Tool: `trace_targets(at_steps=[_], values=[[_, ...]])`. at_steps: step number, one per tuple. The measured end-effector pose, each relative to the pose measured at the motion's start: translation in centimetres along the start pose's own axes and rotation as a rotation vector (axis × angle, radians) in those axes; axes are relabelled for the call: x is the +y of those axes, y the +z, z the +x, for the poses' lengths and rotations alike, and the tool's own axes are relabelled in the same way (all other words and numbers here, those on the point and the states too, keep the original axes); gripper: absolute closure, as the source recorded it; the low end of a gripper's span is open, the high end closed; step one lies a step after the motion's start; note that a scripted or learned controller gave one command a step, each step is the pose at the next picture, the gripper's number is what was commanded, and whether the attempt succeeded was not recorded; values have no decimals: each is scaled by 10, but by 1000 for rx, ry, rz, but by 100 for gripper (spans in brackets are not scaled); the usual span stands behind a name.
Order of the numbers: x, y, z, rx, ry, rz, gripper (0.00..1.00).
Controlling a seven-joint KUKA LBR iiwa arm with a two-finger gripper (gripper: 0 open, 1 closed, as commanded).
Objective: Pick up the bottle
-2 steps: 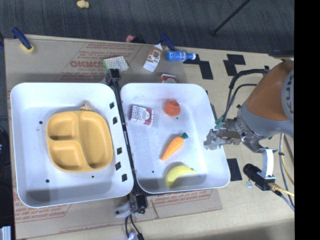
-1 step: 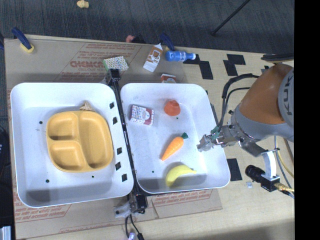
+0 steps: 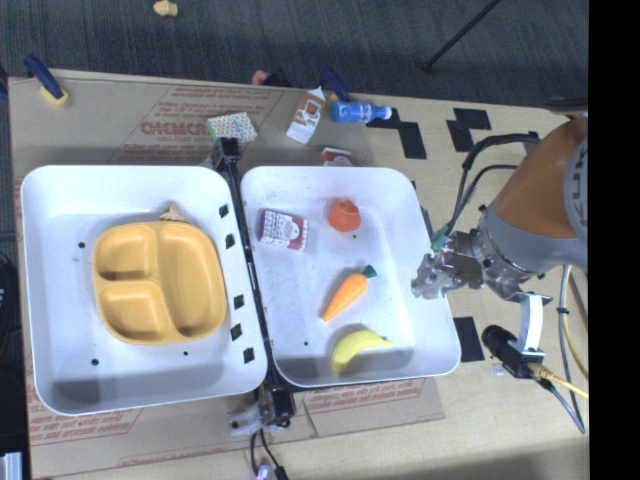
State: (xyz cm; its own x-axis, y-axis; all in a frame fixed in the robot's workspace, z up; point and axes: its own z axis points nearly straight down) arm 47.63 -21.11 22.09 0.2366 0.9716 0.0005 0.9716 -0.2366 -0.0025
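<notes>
Jaws' opening could not be told; gripper (image 3: 432,276) hung at right bin (image 3: 425,218) rim. Blue bottle (image 3: 352,112) lay well beyond, on tabletop (image 3: 470,408). Approach step; next needs reaching there.

A single fixed camera hangs above the bench (image 3: 120,118) and looks down at a slant, far enough off to take in both white bins: the left bin (image 3: 40,268) and the right bin (image 3: 425,308) sit whole in the middle of the picture. The far side shows a strip of dark floor (image 3: 300,18) beyond the bench edge. The arm (image 3: 540,208) enters from the right, cut off there, so its height is hard to judge.
</notes>
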Motion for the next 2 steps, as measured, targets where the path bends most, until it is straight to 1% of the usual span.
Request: trace_targets(at_steps=[1,2], values=[[-2,-5,12,1,-290,1,100],[0,15,0,2,-440,2,100]])
